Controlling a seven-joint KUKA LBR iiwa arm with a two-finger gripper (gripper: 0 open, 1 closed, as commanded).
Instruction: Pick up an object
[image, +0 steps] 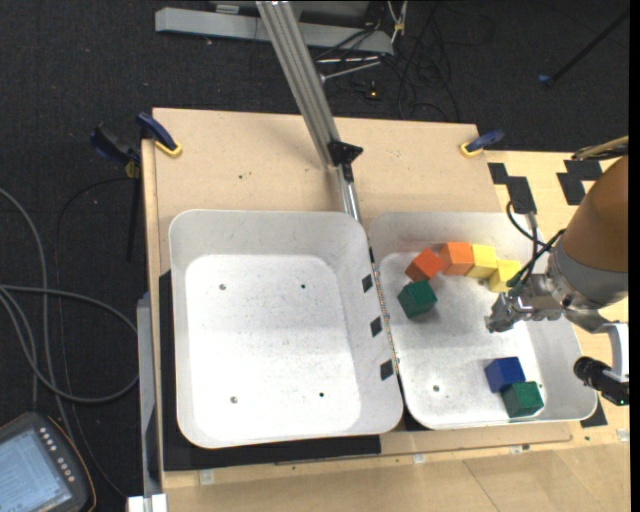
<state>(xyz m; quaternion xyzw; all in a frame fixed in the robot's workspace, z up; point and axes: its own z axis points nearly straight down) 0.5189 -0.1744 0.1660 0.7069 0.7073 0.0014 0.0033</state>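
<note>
Several cubes lie in the right bin (560, 400): an orange cube (428, 264), another orange cube (459, 257) and a yellow cube (484, 261) in a curved row, a green cube (417, 298) below them, and a blue cube (504, 373) touching a second green cube (523, 398). The gripper (503, 314) is positioned beside the yellow cube; its jaw state cannot be told. The left bin (190, 300) adjoins.
</note>
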